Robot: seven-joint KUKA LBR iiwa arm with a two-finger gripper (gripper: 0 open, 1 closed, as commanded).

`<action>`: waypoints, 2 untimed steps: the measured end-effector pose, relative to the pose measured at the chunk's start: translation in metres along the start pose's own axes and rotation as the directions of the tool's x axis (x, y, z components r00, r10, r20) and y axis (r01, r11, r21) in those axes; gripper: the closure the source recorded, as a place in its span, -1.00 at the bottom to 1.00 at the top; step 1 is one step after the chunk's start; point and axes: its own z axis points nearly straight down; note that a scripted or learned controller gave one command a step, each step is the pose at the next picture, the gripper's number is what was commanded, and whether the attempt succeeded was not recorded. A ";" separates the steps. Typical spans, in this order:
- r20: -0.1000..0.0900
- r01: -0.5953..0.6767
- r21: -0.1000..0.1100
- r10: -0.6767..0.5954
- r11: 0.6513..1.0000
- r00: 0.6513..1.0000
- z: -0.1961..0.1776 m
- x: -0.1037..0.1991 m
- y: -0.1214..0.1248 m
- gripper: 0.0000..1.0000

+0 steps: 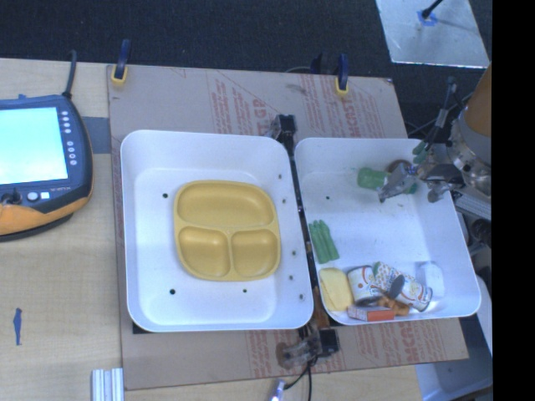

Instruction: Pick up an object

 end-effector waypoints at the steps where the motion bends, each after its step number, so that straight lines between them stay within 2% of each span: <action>1: 0.002 0.001 0.001 -0.001 1.000 1.000 0.103 0.023 0.071 -1.00; 2: 0.004 0.001 -0.016 0.000 1.000 1.000 0.145 -0.021 0.110 -1.00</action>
